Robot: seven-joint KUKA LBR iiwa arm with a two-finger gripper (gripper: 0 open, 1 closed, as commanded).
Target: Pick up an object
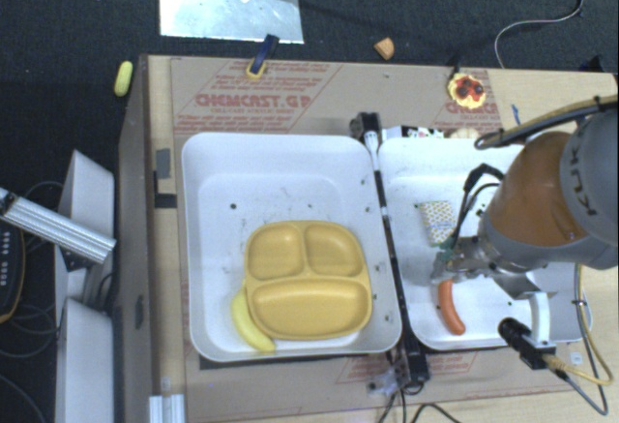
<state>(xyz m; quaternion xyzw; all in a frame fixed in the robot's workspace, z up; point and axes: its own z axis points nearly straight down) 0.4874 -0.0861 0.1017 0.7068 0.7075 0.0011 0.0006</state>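
Note:
In the right bin [418,177] an orange-red sausage [451,307] lies near the front wall. A small patterned, pale object [437,216] rests further back in the same bin. My gripper [453,263] hangs just above the sausage's upper end, under the grey and orange arm [542,198]. In the left bin [215,169] a yellow divided plate [308,278] sits toward the front, with a yellow banana [248,324] lying against its front left edge.
On the cardboard bench behind the bins lie a small round red-and-yellow toy [467,89] and a blue-and-yellow clip [261,55]. A black divider bar [383,218] runs between the bins. Cables trail at the front right [571,368].

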